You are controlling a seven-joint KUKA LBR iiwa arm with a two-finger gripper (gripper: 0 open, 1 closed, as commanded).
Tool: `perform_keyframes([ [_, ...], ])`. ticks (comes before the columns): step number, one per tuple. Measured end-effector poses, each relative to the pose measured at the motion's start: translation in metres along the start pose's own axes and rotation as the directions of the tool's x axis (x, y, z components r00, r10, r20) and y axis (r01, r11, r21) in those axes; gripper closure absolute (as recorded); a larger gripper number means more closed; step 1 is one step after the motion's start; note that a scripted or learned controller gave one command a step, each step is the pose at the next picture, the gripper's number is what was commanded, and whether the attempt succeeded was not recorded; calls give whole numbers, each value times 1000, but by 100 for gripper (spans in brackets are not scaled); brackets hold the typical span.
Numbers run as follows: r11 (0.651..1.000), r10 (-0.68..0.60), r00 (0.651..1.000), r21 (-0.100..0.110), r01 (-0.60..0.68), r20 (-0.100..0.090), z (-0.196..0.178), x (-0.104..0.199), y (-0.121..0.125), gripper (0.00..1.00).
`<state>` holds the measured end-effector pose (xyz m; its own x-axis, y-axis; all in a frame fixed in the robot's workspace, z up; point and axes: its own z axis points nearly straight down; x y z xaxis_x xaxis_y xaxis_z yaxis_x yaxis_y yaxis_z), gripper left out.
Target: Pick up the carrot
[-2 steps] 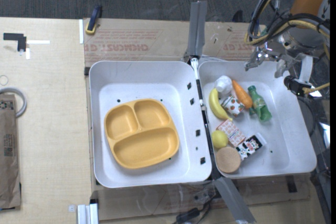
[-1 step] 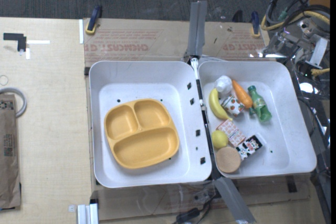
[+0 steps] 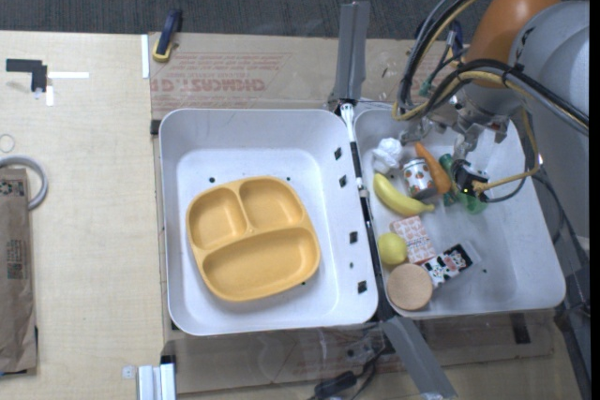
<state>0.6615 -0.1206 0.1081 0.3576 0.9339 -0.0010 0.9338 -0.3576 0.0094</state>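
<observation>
The arm reaches down over the carrot in the right bin.

The carrot (image 3: 432,166) lies slanted near the top of the right bin (image 3: 511,276), its green end pointing toward the bottom right. The gripper (image 3: 446,138) hangs right above it, with one finger on each side, and they look spread wide, not squeezing the carrot. A shiny can (image 3: 415,177) sits just beside the carrot. A banana (image 3: 398,196) lies next to the can. Below them are a lemon (image 3: 392,248), a small card box (image 3: 415,239) and a round wooden disc (image 3: 410,287). The left bin (image 3: 187,155) holds a yellow tray (image 3: 253,237) with three parts.
</observation>
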Motion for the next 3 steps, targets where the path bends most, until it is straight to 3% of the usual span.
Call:
perform_keyframes([
  [1, 999, -53, 999, 0, 53, 1, 11, -7, -38, 0],
  [2, 982, -188, 982, 9, 188, -1, -66, 6, -18, 0],
  [3, 997, 77, 997, 9, -77, 2, -96, 30, -14, 0],
])
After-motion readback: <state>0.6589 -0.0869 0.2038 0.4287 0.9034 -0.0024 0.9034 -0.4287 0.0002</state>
